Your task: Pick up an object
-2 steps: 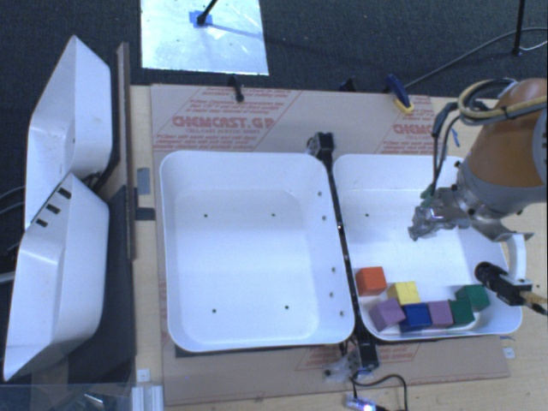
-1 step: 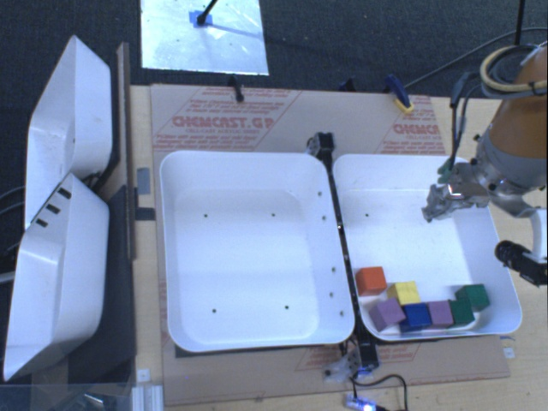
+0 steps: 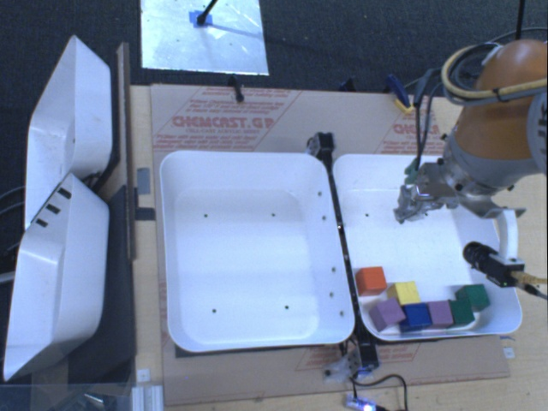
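Several coloured blocks lie along the near edge of the right bin (image 3: 377, 178): an orange block (image 3: 371, 279), a yellow block (image 3: 405, 292), two purple blocks (image 3: 387, 312), a blue block (image 3: 417, 315) and a green block (image 3: 470, 299). My gripper (image 3: 413, 204) hangs over the middle of the right bin, above and behind the blocks, apart from them. Nothing shows between its fingers.
The left bin (image 3: 248, 247) stands beside the right one, with a black divider strip between them. Two spare white bins (image 3: 64, 229) lean at the far left. A shiny metal plate (image 3: 204, 24) lies behind the bench.
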Action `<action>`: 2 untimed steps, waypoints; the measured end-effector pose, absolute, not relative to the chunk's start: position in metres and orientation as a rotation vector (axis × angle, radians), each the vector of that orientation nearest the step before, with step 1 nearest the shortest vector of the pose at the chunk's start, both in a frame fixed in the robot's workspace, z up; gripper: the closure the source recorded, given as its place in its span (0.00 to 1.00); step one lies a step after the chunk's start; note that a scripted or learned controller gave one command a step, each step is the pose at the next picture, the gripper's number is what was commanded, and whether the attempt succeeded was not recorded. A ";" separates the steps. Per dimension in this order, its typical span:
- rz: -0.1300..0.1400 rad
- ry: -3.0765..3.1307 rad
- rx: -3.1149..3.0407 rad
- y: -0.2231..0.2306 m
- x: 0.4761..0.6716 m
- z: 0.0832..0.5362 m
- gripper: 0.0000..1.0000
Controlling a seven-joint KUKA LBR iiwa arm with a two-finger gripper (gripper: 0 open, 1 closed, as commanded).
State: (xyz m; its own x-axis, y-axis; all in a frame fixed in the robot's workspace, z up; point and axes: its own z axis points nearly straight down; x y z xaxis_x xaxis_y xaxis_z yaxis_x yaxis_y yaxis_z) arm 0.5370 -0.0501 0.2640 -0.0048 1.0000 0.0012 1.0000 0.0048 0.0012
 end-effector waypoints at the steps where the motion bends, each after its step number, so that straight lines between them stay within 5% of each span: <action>1: -0.002 -2.227 -2.216 -0.001 0.541 0.263 1.00; 2: -0.002 -2.226 -2.216 0.046 0.542 0.259 1.00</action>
State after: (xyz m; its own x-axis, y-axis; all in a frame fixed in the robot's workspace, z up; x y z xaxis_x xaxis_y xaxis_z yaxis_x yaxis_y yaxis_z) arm 0.5422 0.0460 0.2588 -0.0045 1.0000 0.0010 1.0000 0.0045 0.0004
